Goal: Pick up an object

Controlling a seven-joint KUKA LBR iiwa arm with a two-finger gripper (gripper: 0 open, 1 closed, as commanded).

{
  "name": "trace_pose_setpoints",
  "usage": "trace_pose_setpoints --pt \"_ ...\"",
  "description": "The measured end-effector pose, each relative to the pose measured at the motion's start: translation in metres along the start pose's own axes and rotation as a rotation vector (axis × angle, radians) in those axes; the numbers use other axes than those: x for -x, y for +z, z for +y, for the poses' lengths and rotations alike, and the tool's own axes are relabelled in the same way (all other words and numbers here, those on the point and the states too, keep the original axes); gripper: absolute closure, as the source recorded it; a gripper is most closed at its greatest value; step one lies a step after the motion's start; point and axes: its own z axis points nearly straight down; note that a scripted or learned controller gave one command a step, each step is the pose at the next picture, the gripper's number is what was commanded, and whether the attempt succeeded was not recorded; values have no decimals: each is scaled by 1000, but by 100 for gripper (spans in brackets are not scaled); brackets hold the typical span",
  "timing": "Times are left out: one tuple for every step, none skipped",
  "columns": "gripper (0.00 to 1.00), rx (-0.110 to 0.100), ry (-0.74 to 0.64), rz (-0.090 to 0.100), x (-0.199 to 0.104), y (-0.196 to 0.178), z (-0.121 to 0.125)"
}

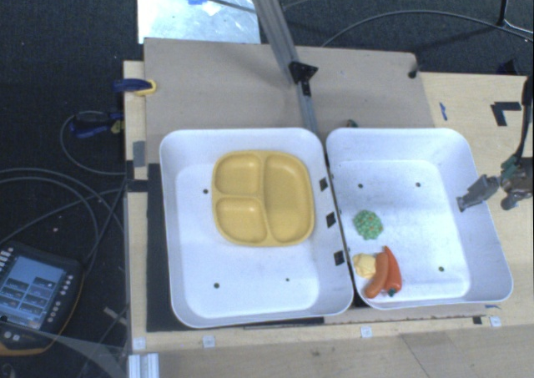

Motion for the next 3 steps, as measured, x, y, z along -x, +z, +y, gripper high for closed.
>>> trace_pose_setpoints --pt "0 1 3 0 0 0 0" --pt "0 -3 6 1 -1 42 -3" --pt "0 -5 6 1 7 93 -10"
